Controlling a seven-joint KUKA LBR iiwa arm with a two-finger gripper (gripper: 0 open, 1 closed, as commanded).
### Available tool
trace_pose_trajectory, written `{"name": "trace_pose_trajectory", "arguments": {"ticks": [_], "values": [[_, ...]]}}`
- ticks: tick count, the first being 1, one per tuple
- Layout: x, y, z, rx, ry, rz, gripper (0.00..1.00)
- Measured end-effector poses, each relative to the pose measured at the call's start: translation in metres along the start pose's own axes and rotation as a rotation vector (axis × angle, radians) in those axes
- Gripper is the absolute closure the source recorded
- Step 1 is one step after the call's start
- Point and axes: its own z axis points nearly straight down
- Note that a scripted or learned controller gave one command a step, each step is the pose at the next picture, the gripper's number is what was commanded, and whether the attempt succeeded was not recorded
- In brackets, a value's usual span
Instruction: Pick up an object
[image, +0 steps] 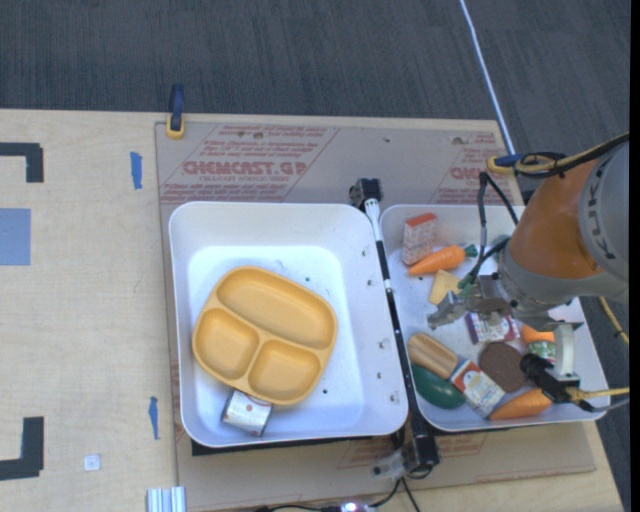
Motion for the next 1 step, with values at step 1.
{"name": "trace_pose_trajectory", "arguments": {"ticks": [1], "values": [[0.0036,-0.0245,0.0206,-0.002,0.001,-0.002,0.0]]}}
